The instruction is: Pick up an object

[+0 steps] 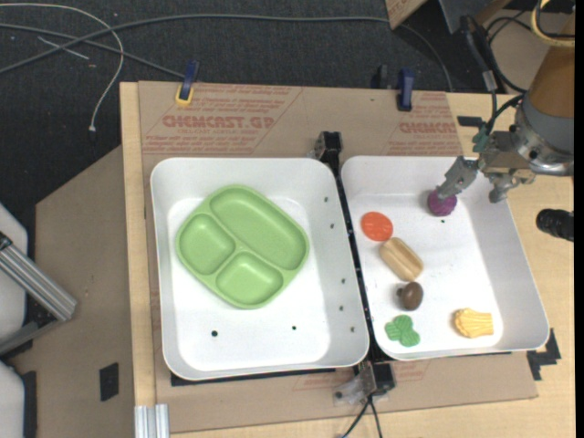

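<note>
In the right bin (511, 245) lie a small purple object (442, 203), an orange round piece (377, 225), a tan roll-shaped piece (401, 259), a brown lump (411, 295), a green leafy piece (401, 331) and a yellow piece (474, 322). My gripper (476, 188) hangs over the bin's far right corner, open, with nothing between its fingers. Its left finger (453, 181) reaches down to just above the purple object, on that object's right side.
The left bin (182, 336) holds a green divided plate (241, 245). A black bracket (328, 144) sits between the bins at the back. Two blue clamps (188, 80) (405, 89) grip the cardboard's far edge. Cables trail on the floor at the upper left.
</note>
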Robot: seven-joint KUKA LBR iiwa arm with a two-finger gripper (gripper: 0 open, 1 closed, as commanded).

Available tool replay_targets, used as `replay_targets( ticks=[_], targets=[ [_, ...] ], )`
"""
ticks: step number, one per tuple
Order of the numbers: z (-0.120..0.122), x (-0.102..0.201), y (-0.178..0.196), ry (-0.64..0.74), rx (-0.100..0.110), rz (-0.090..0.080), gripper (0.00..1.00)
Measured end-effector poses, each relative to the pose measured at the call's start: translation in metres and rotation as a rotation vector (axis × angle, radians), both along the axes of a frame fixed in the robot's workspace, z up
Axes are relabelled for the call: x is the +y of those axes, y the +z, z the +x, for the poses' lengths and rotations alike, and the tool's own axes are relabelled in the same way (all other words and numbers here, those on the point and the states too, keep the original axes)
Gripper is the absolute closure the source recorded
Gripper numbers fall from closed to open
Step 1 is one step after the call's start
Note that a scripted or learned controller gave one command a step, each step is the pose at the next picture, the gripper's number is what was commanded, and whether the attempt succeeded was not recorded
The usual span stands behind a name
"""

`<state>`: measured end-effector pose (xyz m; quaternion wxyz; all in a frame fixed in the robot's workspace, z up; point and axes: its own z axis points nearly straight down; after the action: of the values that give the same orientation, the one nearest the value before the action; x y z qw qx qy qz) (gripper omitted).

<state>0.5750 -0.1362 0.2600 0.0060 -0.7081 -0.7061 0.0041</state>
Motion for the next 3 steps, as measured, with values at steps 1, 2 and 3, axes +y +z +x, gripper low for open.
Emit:
replay_targets(
  ticks=[1,2,3],
  targets=[
    [0.002,0.0,0.007,0.003,-0.013,-0.002,0.0],
    [-0.007,0.003,-0.047,0.002,-0.011,-0.001,0.0],
    [-0.013,0.007,-0.089,0.002,-0.013,-0.001,0.0]
  ],
)
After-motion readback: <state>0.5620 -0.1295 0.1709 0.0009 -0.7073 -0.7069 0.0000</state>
